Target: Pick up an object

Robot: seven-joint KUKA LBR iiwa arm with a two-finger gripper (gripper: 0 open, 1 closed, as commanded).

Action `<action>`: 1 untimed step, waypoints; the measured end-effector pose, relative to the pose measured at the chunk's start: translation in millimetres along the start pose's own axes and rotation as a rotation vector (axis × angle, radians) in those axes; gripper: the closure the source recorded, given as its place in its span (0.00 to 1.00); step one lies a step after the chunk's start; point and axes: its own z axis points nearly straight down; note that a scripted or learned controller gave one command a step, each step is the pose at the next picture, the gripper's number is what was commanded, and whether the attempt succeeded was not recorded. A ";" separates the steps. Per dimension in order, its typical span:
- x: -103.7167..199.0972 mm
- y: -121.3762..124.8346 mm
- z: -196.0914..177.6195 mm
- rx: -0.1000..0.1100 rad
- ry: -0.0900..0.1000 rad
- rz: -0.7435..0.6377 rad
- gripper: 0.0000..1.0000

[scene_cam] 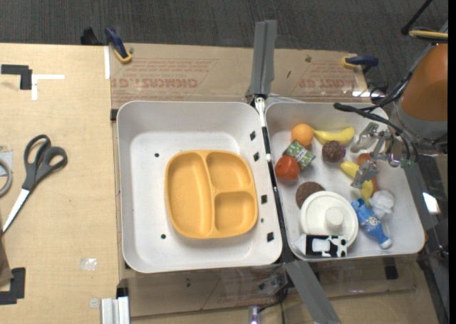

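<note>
My gripper sits low in the right bin, can't tell its state. Nothing visibly held. Nearest target: small yellow piece just left of it, banana up-left, blue bottle below. I'd centre over one item, avoid the white bowl, descend straight, confirm contact before lifting.
</note>
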 end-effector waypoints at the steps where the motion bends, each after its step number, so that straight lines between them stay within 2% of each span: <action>1: -1.7 1.7 -10.8 0.001 -0.006 -0.004 1.00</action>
